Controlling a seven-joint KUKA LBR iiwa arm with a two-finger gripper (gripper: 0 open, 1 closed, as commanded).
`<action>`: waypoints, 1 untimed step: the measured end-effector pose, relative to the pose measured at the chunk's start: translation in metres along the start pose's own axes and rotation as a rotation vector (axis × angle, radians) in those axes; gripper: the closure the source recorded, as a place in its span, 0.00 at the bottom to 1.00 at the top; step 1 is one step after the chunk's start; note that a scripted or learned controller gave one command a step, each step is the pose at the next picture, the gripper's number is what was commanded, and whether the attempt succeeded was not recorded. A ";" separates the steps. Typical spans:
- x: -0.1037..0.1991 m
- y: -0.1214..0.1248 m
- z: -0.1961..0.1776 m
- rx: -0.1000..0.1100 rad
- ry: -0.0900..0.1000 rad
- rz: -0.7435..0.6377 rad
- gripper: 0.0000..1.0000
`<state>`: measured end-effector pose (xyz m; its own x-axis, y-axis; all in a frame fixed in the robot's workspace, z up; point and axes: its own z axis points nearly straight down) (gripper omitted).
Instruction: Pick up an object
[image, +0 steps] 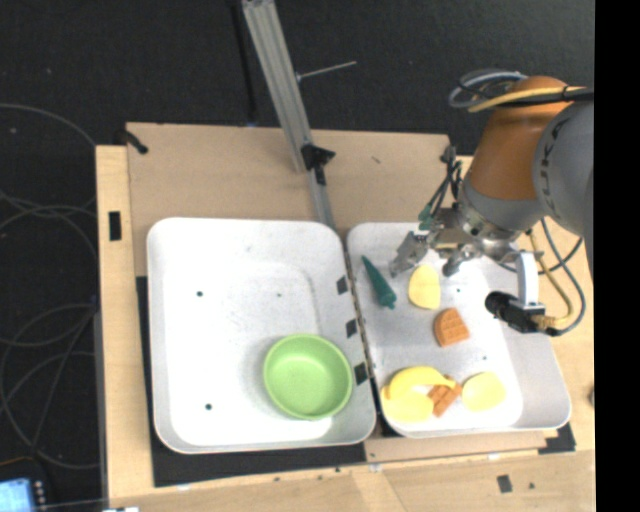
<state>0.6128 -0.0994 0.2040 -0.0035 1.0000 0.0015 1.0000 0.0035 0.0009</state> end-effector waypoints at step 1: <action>0.000 0.000 0.000 0.000 0.000 0.001 0.00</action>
<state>0.6128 -0.0994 0.2040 -0.0027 1.0000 0.0018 1.0000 0.0027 0.0013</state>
